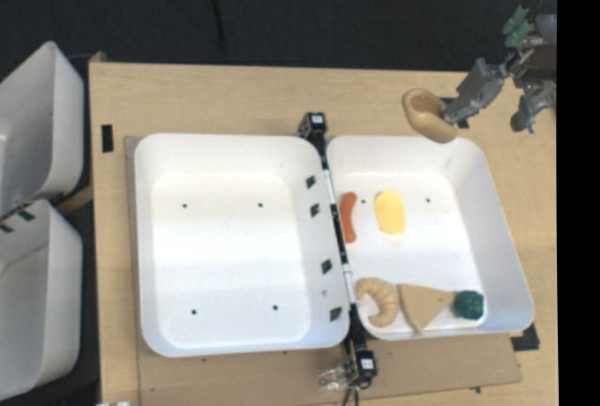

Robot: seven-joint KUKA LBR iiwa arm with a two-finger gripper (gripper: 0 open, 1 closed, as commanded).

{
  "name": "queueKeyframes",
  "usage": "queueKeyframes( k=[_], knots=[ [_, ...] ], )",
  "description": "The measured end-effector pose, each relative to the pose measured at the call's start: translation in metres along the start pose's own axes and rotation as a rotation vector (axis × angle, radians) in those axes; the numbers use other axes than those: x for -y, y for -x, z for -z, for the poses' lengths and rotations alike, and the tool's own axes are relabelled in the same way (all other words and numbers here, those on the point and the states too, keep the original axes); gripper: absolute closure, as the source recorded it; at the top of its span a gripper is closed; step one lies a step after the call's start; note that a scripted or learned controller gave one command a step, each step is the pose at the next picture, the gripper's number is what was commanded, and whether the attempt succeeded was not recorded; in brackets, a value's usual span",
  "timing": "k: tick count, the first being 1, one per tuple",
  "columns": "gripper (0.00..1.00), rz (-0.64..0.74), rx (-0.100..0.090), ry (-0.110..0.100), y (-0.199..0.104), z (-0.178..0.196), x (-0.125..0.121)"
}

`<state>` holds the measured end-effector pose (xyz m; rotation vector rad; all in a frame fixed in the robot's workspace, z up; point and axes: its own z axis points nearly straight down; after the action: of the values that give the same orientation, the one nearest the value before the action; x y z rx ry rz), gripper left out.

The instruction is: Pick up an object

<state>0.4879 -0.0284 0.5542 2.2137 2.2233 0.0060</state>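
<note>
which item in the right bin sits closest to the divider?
The orange sausage-shaped piece, lying lengthwise right against the central divider. The yellow piece sits further in; the croissant lies near the divider, but less tight.

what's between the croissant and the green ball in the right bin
A tan wedge lies between the croissant and the green ball, along the right bin's near edge, seen in the camera view.
</note>
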Motion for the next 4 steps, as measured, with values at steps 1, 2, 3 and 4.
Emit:
queueKeyframes(
  k=[1, 2, 3, 4],
  knots=[
    [0.00, -0.005, 0.001, -0.007, -0.001, -0.121, -0.065],
    [0.00, -0.003, 0.001, 0.006, 0.019, 0.003, 0.000],
    [0.00, -0.008, 0.000, -0.016, 0.068, -0.250, -0.001],
    [0.00, -0.006, 0.005, 0.002, 0.130, -0.219, -0.059]
  ],
)
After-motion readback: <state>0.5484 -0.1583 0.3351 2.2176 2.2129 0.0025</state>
